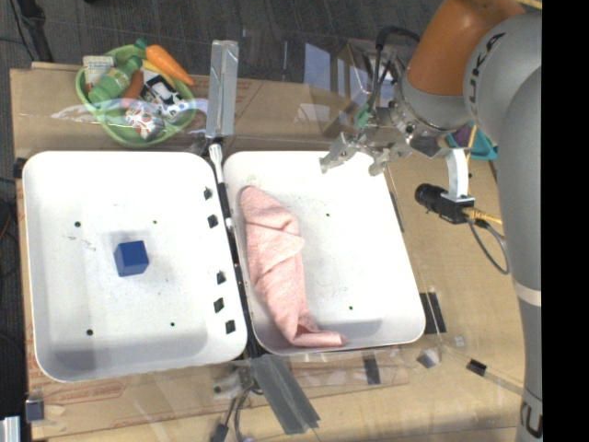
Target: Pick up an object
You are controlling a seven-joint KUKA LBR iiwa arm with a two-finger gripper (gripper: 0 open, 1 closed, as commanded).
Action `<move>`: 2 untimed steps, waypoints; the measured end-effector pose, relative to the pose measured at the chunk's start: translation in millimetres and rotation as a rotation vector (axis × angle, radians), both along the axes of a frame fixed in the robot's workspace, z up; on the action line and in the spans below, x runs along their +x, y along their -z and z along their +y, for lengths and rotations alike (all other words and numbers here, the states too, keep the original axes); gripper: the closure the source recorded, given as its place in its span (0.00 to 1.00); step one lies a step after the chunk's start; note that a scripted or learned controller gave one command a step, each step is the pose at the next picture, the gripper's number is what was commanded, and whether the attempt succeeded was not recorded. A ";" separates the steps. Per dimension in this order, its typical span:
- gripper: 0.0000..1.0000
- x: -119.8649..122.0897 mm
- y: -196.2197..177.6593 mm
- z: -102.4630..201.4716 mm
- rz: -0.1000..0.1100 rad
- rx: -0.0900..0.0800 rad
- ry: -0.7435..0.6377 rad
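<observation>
Two spread, empty fingers are marking the gripper [354, 160], hovering over the right bin's [386, 325] far rim. Nearest is lying the pink cloth [276, 265], stretching lengthwise down-left.

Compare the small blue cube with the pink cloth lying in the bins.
The small blue cube is compact and rigid-looking; the pink folded cloth is long, soft and rumpled. The cube sits near the middle of the left white bin; the cloth stretches along the left side of the right white bin. Both lie untouched, apart from the gripper.
</observation>
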State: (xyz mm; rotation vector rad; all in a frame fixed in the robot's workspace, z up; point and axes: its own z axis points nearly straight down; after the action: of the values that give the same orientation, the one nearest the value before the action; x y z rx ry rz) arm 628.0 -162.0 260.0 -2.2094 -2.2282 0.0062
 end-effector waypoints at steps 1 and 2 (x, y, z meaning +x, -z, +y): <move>0.00 6.0 167.9 28.5 -0.003 0.000 -0.051; 0.00 -60.3 168.2 36.5 -0.002 0.001 -0.083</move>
State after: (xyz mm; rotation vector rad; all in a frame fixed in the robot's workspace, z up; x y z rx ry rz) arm 567.7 -125.5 91.7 -2.1160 -2.3184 0.0031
